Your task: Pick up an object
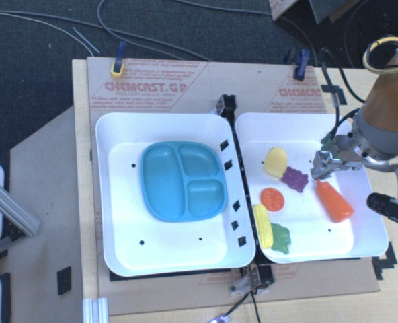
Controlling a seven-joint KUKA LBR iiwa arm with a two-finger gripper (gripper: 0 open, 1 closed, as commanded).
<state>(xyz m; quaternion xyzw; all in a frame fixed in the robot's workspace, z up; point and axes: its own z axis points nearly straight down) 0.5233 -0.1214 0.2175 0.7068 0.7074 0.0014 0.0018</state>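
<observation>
- Metal two-finger tool [322, 165] low in right white bin [306, 123], over orange plastic carrot's [335, 201] top end; finger state unreadable, too small.
- Purple toy grape cluster [295, 178] just beside tool.
- Arm cut off at frame's right.

The arm [387, 106] enters at the frame's right edge, its tool [320, 165] lowered at right of centre, pointing left.
</observation>
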